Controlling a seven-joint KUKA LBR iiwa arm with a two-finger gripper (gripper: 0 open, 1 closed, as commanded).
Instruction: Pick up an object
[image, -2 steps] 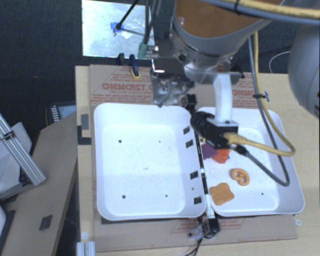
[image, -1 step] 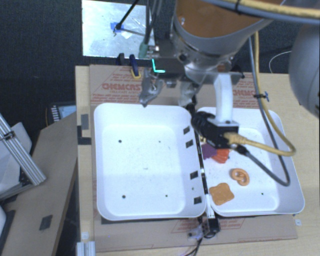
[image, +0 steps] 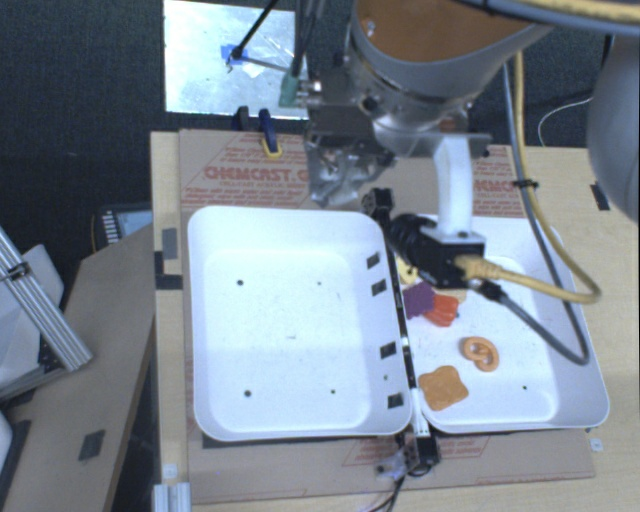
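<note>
The right bin (image: 540, 400) holds several small objects: a tan toast-shaped piece (image: 442, 387) near the front, an orange ring-like piece (image: 480, 353), a red-orange piece (image: 444, 311), a purple block (image: 418, 297) and a yellow piece (image: 405, 270) partly hidden by black hardware. My gripper (image: 335, 182) hangs under the grey and orange wrist, over the back rim of the left bin (image: 290, 330) and well away from those objects. I see nothing held in it.
A black divider with clips (image: 392, 310) runs between the two bins. A white bracket and black fitting (image: 450, 240) with yellow and grey cables reach over the right bin's back. Cardboard (image: 240, 170) lies under the bins.
</note>
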